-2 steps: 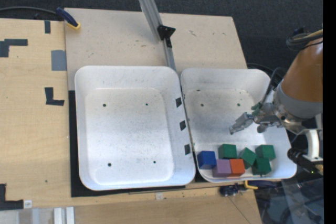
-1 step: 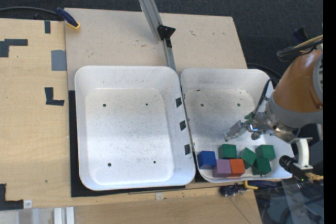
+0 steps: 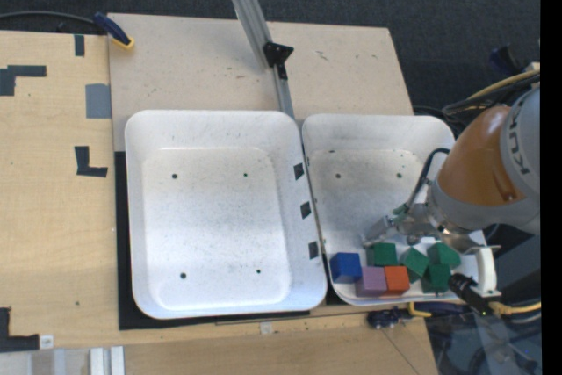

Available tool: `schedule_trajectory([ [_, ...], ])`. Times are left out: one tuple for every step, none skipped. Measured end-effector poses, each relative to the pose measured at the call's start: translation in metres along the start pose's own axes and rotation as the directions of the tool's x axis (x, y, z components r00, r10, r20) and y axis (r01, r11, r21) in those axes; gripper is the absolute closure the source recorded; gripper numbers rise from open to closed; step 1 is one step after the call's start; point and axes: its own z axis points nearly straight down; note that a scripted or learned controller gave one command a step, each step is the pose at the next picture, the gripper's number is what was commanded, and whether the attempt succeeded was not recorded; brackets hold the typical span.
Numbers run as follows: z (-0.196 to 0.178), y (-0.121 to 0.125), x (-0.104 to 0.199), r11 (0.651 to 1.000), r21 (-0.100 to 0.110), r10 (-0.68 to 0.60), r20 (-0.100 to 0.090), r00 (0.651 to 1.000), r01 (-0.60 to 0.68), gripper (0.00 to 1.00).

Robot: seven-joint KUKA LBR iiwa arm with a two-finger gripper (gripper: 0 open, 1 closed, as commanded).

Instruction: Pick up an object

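Several small blocks lie packed in the near corner of the right bin: a blue block, a purple block, an orange block and green blocks. My gripper hangs low over the bin just behind the green blocks, below the arm's orange band. I see no block between its fingers, and the wrist hides how they stand.
The left bin sits beside the right one, their rims touching. A grey metal pole slants down from the top to the bins' shared edge. Cables trail at the far right by the arm. A blue-and-yellow tool lies on the bench's far left.
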Motion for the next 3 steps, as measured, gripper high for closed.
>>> schedule_trajectory([
  [-0.012, 0.002, 0.001, 1.0, -0.005, -0.003, 0.0, 1.0, 0.003, 1.0],
  [-0.075, 0.004, 0.0, 1.0, -0.009, -0.002, 0.004, 1.0, 0.002, 1.0],
  [-0.136, 0.002, 0.005, 1.0, -0.01, -0.002, 0.004, 1.0, 0.002, 1.0],
])
